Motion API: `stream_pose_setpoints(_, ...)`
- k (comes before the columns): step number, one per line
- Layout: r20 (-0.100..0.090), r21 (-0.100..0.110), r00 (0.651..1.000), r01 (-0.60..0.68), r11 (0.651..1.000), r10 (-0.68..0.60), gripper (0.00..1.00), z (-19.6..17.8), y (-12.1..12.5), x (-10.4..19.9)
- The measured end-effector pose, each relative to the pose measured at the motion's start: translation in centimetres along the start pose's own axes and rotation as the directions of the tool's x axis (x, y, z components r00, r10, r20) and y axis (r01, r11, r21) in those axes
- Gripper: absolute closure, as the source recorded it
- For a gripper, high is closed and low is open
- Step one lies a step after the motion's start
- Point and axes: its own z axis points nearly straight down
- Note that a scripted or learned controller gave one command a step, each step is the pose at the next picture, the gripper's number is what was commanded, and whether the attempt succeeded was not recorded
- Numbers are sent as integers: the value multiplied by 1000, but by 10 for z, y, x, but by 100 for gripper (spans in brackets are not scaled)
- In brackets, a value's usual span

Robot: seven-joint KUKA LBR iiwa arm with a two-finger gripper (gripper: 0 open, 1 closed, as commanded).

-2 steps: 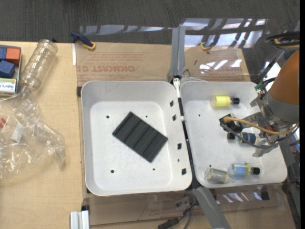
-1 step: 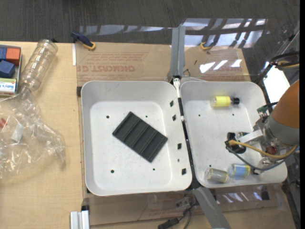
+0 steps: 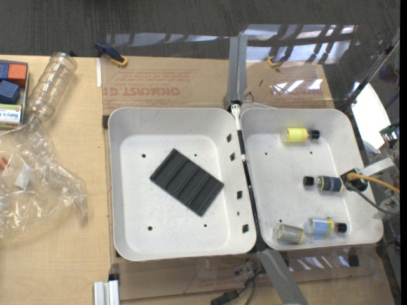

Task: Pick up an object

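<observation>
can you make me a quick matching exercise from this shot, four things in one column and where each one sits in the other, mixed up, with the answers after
Things
1. dark ribbed panel
2. yellow bottle
3. clear plastic bottle
4. blue and yellow bottle with the black cap

Places
A. far part of the right bin
B. on the wooden bench, left of both bins
C. middle of the left bin
D. middle of the right bin, toward its right wall

Pairs: 1-C, 2-A, 3-B, 4-D
</observation>
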Motion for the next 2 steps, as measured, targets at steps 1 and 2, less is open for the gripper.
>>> stream_pose_setpoints(1,0,0,1000,-17,1000,17,0,-51,-30,25)
stream_pose_setpoints(2,2,2,982,190,982,-190,0,-11,1,11)
